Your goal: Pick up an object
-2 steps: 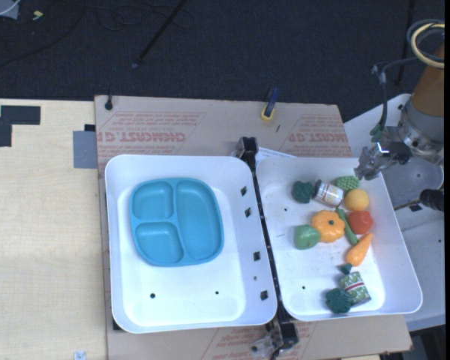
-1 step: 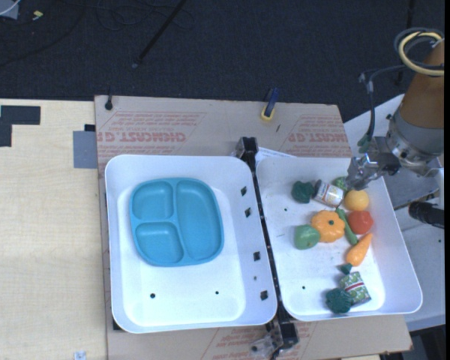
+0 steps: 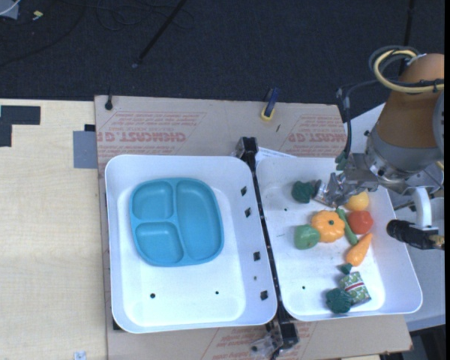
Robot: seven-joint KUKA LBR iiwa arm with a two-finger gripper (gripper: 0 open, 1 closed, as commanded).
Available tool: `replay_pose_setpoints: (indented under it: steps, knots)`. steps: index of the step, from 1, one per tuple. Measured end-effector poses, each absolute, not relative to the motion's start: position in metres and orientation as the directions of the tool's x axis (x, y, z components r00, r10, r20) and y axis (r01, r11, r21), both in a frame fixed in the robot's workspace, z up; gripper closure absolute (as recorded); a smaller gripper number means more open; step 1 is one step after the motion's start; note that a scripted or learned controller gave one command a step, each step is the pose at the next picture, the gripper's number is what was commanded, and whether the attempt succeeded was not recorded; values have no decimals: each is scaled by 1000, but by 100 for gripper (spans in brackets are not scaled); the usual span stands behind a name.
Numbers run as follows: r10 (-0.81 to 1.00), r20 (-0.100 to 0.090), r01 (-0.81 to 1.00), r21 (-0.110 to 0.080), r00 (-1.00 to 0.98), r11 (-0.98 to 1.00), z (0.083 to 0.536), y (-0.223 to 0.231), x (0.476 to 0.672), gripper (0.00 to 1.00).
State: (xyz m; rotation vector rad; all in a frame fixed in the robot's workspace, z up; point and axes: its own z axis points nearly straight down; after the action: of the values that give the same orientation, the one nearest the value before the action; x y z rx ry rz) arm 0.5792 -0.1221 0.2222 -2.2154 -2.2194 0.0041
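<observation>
Our arm [image 3: 409,118] over the right bin [image 3: 405,291]
We cannot tell the gripper's [image 3: 337,188] state above toy vegetables [image 3: 331,226].

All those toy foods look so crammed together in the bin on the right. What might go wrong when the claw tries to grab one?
The claw sits among close neighbours: a dark green piece, a yellow piece and an orange pumpkin. It may nudge them aside or pinch two together. The pieces look small and rounded, so one may slip out.
</observation>
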Motion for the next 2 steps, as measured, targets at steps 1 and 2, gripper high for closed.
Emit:
replay_pose_setpoints:
  steps: [1,2]
  knots:
    - [1000,2,1000,-5,-2,3,236,-82,546,100]
    - [1000,2,1000,-6,-2,2,231,-61,521,100]
